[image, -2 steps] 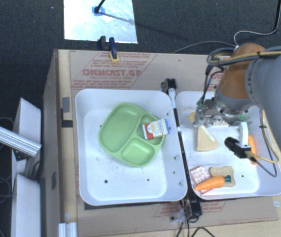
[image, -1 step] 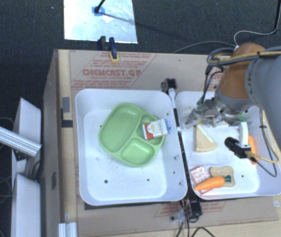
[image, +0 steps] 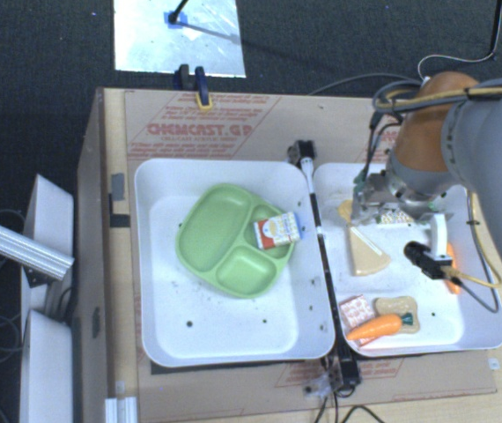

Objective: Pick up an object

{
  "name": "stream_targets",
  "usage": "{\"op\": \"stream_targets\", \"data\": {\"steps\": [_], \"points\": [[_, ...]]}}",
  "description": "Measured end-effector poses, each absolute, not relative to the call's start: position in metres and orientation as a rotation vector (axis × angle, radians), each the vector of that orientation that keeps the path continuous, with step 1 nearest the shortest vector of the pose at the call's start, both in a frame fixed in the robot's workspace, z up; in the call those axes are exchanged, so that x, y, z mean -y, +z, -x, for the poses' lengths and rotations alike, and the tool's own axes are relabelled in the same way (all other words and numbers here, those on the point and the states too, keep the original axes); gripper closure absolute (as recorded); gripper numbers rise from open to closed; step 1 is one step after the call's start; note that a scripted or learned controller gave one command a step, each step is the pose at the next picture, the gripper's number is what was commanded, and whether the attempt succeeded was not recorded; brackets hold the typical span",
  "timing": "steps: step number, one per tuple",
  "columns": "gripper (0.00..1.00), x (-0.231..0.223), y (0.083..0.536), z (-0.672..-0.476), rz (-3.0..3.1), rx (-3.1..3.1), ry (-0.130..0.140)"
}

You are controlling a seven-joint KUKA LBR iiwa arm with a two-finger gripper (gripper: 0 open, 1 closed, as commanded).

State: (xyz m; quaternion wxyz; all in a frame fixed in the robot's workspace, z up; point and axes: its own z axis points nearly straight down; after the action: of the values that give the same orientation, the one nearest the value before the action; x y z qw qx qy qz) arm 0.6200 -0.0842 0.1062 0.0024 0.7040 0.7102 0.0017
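Observation:
My gripper (image: pixel 367 203) hangs low over the back left part of the right bin (image: pixel 476 320), under the grey arm with its orange band. A pale yellow wedge (image: pixel 365 252) lies just in front of it. A small yellowish thing (image: pixel 346 211) peeks out at the gripper's left side. Near the front of that bin lie an orange carrot (image: pixel 374 327), a tan biscuit-like piece (image: pixel 398 310) and a red and white packet (image: pixel 355 308). In the left bin (image: pixel 167 324), a green divided plate (image: pixel 220 236) carries a small red and white carton (image: pixel 276 231).
The rim between the two bins (image: pixel 321 254) runs close to the gripper's left. A cardboard sheet (image: pixel 198 126) lies under the bins. Past the bench at the back sits a shiny square sheet (image: pixel 179 26). Pale panels (image: pixel 44 236) stand at the left.

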Motion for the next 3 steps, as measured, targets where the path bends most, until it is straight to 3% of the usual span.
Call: {"op": "stream_targets", "data": {"steps": [1,2,3], "points": [[0.0,0.084,0.106,-0.62,-2.208,-2.228,0.005],[1.0,0.085,0.117,-0.621,-2.205,-2.229,0.007],[0.0,0.085,0.117,-0.621,-2.204,-2.229,0.007]]}}
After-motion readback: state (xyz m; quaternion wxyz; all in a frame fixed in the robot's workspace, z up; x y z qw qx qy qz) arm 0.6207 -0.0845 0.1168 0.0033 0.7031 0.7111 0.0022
